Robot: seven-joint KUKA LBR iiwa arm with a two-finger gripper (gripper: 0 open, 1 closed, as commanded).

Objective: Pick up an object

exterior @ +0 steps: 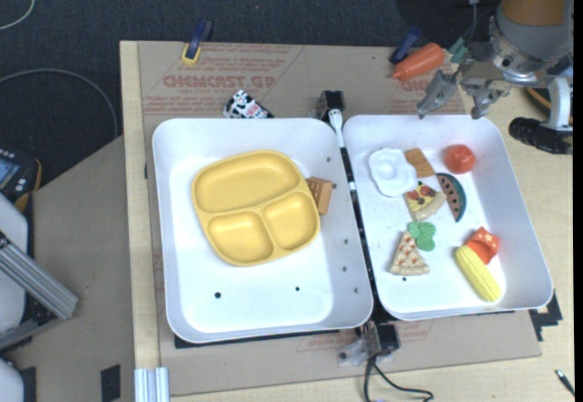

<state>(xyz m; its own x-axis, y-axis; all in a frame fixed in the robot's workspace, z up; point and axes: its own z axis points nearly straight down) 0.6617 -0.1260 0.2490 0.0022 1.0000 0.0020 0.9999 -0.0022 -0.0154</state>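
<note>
My gripper [458, 99] hangs above the far edge of the right bin [524, 209], its two fingers spread open with nothing between them. Below it in that bin lie a red tomato [459, 158], a fried egg [390, 170], a brown cracker [419, 162], a watermelon slice [452, 194], a small pizza piece [423, 201], a green leafy piece [422, 234], a pizza wedge [409, 256], a corn cob [479, 272] and a red pepper piece [484, 242]. The tomato is the nearest item to the gripper.
The left bin [173, 236] holds a yellow divided plate [256, 206] with a brown toast piece [320, 194] at its right rim. An orange carrot toy [418, 62] lies on the bench behind the right bin. A black-and-white toy [244, 106] and a yellow clamp [193, 46] sit behind the left bin.
</note>
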